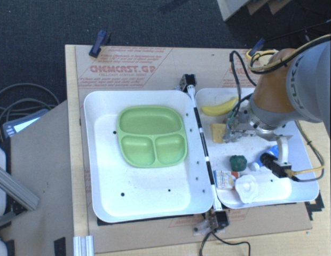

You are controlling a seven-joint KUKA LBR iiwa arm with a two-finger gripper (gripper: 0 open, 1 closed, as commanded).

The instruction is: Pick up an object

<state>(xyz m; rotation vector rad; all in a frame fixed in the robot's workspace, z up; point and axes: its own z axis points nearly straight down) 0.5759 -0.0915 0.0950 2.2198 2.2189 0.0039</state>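
Seemingly light and stiff, the yellow block (218, 133) at right centre suits an edge pinch; gripper (230, 134) state unclear.

Counted on tabletop (128, 63): two white bins, left bin (101, 143) and right bin (301, 188). One green divided tray (152, 136). One banana (219, 107). One yellow block (217, 132). One dark green lump (238, 162). One white cup (246, 188). One small printed packet (223, 180).

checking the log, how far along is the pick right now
Nothing looks lifted yet. The gripper is down in the right bin, at the yellow block just below the banana; whether it grips anything is unclear. Still left: a secure grasp and a lift.
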